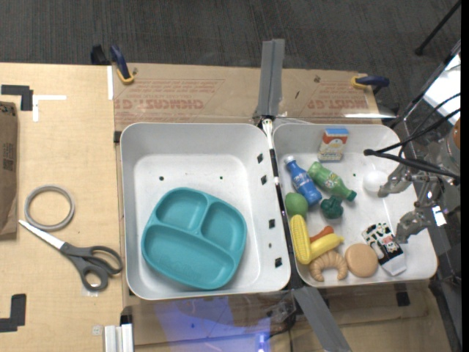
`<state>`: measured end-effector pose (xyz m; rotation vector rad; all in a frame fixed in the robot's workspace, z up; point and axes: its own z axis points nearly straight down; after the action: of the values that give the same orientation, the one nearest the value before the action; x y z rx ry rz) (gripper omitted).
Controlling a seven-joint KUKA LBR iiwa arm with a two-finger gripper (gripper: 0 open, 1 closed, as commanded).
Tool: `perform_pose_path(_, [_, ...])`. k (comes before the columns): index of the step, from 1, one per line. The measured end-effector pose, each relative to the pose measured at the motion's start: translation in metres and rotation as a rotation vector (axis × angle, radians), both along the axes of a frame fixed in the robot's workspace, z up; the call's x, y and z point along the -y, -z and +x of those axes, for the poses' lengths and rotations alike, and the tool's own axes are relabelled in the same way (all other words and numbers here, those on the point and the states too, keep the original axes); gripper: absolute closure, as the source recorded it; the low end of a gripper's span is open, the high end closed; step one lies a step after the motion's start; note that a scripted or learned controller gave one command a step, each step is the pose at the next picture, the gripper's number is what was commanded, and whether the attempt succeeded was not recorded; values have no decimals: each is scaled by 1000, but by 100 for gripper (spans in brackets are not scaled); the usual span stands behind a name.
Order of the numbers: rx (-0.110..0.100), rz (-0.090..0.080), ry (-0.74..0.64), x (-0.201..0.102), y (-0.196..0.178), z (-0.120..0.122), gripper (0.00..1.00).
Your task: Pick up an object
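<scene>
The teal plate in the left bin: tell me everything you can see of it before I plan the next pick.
The teal plate is a rounded, plastic-looking divided tray with three compartments: one long section along its left side and two smaller ones on the right. All three look bare. It lies flat and upright on the floor of the left bin, toward the bin's near side, turned slightly askew. Nothing else touches it.
</scene>
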<state>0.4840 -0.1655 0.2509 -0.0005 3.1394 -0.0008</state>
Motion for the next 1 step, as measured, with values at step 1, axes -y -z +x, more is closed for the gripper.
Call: perform_pose_path(1, [13, -4, 46, 18, 143, 64, 0])
